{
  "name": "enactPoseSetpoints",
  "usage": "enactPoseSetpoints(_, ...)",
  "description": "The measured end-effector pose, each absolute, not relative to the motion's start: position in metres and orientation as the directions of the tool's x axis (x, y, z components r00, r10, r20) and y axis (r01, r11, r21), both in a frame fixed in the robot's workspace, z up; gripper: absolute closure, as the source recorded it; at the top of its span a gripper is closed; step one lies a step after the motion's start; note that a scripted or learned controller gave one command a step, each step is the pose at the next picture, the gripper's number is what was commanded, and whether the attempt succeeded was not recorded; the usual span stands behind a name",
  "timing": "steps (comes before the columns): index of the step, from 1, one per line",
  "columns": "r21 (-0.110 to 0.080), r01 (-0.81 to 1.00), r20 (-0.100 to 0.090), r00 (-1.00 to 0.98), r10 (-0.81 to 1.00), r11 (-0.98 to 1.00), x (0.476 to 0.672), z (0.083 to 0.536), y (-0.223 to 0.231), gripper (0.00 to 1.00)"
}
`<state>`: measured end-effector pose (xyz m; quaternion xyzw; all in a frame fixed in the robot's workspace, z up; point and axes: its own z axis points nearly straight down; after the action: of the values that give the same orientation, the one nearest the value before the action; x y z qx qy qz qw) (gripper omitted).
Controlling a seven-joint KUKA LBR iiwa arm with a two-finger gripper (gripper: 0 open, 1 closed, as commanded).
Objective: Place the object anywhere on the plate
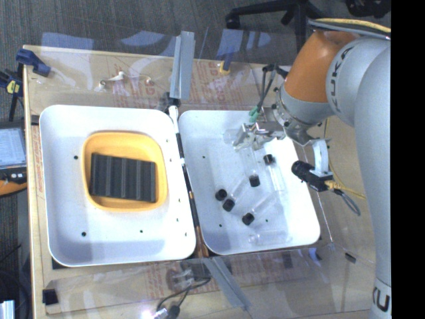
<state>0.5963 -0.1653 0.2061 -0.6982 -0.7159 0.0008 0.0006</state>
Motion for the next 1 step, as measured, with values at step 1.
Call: enactPoseSetpoints(1, -0.006, 0.99, 0.002, -0.141, 0.99, 0.141, 0.5755, 0.1983, -0.1269, 1.0)
